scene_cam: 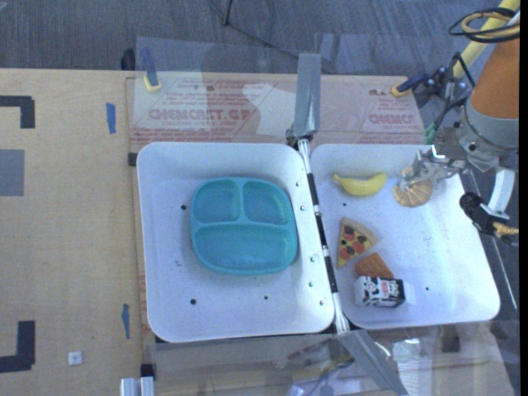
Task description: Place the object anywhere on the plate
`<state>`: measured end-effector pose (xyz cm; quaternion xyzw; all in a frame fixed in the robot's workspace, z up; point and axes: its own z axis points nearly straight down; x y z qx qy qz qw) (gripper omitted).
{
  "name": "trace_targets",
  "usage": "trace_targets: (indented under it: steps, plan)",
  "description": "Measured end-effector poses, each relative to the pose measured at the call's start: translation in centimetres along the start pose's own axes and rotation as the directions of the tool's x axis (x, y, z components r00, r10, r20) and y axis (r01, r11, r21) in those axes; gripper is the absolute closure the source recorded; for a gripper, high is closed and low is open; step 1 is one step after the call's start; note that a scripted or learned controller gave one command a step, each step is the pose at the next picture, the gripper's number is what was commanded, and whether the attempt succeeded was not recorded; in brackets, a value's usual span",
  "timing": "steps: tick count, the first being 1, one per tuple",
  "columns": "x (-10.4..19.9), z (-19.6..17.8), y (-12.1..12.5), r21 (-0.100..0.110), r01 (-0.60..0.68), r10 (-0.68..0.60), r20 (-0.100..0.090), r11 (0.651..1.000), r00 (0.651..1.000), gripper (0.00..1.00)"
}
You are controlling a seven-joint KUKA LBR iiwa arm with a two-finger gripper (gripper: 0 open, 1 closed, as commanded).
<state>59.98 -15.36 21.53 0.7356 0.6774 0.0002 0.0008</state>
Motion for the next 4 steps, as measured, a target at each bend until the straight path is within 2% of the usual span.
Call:
trace_targets:
  steps: [1, 2, 3, 4]
  plan:
    - [6.9, 0.1, -1.1, 0.001, 0.333, -0.333, -0.002, 0.943, 0.943, 1.0]
    - [14.5, 3.0, -0.8, 0.002, 0.363, -0.363, -0.002, 0.932, 0.932, 1.0]
    - [20.5, 3.0, -5.4, 0.002, 0.513, -0.513, -0.003, 0.858, 0.858, 1.0]
    - [20.4, 3.0, -5.4, 0.002, 0.513, -0.513, -0.003, 0.859, 0.859, 0.0]
